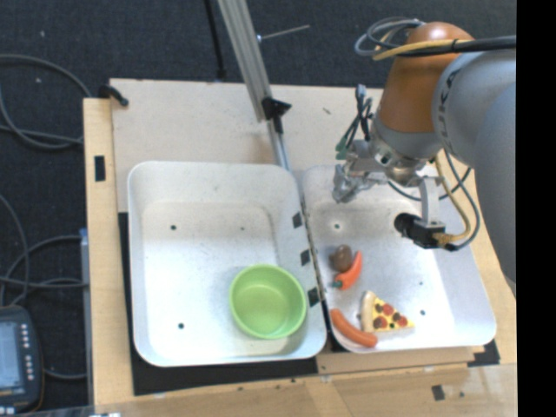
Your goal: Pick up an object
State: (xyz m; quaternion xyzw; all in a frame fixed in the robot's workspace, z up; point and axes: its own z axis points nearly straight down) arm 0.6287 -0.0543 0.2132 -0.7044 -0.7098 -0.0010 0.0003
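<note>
**Claw over the right bin, with toy foods lying at the near-left of that bin**

The claw point(345, 186) hangs low over the far-left part of the right bin point(452, 285), below the orange-banded wrist of the arm point(434, 85), which enters from the right. Whether its fingers are spread or pressed together cannot be told; nothing is seen between them. A black fitting with a yellow cable point(424, 230) hangs beside the wrist, over the bin's middle.

Nearer the camera, well apart from the claw, the toy foods lie grouped at the bin's near-left. A small brown piece point(341, 256) sits close to the dividing wall. Touching it on the near-right is an orange carrot point(350, 273), its long axis running on a diagonal from far-right to near-left. Nearer still, a pizza slice point(380, 314) lies flat with its narrow tip pointing away from the camera and its wide crust edge at the near-right. A sausage point(353, 328) lies just beside the slice, its long axis slanting from far-left to near-right along the bin's near corner.

In the left bin point(174, 233), a green bowl point(268, 301) stands upright at the near-right corner. Both bins rest on the desk point(174, 120), and a slanted metal rail point(248, 46) rises behind them.
</note>
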